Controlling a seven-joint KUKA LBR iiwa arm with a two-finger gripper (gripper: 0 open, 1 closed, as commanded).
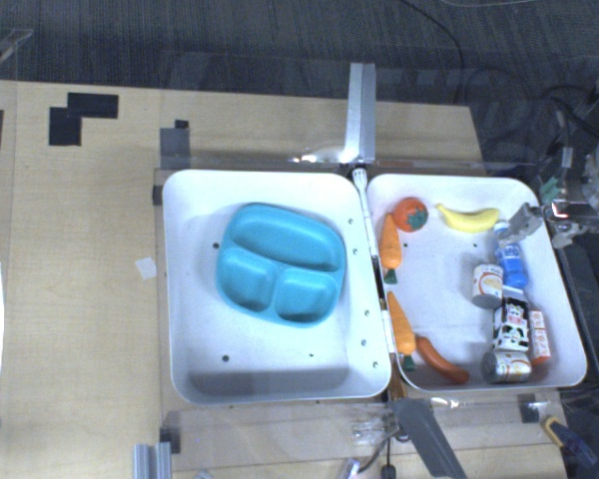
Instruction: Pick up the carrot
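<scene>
The carrot [390,240] lies lengthwise against the left wall of the right bin [569,367], just below a round orange fruit [410,214], with a second carrot-like piece [400,325] further along the same wall. The gripper [524,223] hangs over the bin's far right corner beside the banana [468,219], well apart from the carrot, so the reach looks not yet begun. Whether its jaws are apart or together, I cannot tell.
</scene>
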